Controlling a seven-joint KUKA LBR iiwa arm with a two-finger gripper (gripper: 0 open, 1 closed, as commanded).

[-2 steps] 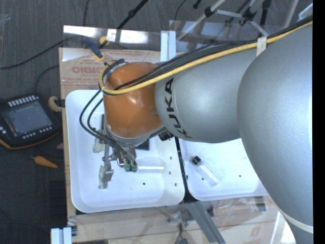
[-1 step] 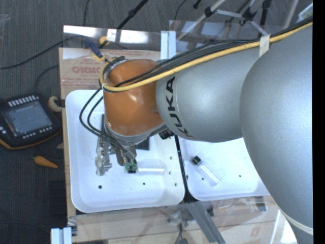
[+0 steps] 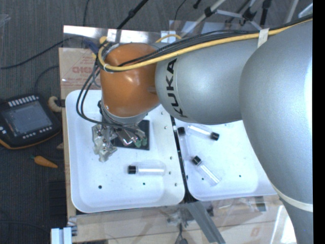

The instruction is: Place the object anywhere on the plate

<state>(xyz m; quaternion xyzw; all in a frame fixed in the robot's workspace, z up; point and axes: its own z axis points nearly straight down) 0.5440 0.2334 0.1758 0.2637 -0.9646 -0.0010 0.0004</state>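
2 white bins (image 3: pixel 76 187) on a bench over dark carpet (image 3: pixel 30 39); end effector (image 3: pixel 104 146) possibly empty, opening unclear

Two shallow white bins sit side by side: a left bin (image 3: pixel 81 187) and a right bin (image 3: pixel 238 187). Three clear tubes with black caps lie in them: one tube (image 3: pixel 146 170) in the left bin, two (image 3: pixel 198 131) (image 3: pixel 205 170) in the right. One dark plate (image 3: pixel 143 131) shows in the left bin.

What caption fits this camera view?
KUKA arm's gripper over the left bin near a vial.
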